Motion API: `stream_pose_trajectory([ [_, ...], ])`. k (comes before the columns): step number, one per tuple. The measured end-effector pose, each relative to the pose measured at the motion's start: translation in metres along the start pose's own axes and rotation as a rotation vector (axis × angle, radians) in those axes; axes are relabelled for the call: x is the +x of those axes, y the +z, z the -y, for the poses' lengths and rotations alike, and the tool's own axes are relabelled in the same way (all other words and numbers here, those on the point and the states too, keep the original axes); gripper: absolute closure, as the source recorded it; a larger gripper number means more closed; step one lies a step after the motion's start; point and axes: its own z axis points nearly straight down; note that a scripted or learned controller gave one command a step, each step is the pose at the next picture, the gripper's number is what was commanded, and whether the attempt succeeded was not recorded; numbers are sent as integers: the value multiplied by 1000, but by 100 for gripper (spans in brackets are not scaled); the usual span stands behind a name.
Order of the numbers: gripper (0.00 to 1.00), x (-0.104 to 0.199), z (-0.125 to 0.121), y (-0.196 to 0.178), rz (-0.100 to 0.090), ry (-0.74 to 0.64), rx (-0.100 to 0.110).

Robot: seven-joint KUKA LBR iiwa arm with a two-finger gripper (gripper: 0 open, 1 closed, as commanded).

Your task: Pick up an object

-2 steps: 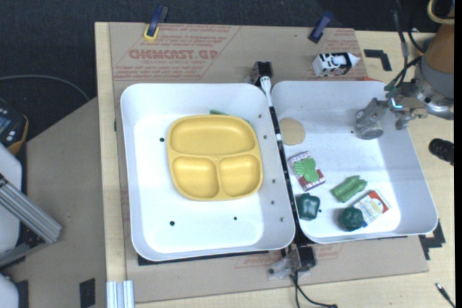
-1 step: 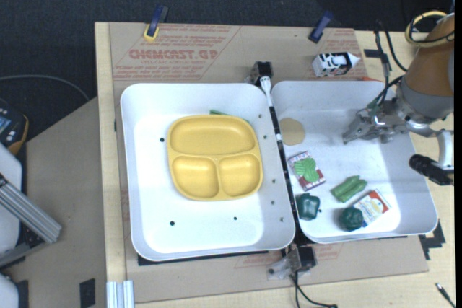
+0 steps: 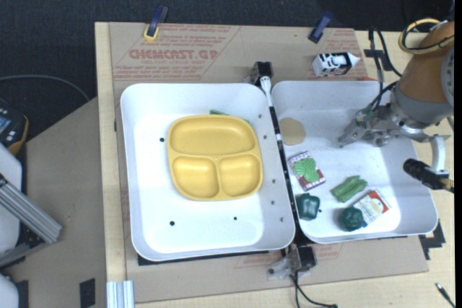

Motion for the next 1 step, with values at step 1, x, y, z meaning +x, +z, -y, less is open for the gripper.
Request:
stream_pose_trajectory([
  [1,100,0,-1,-13,2,0,-6],
])
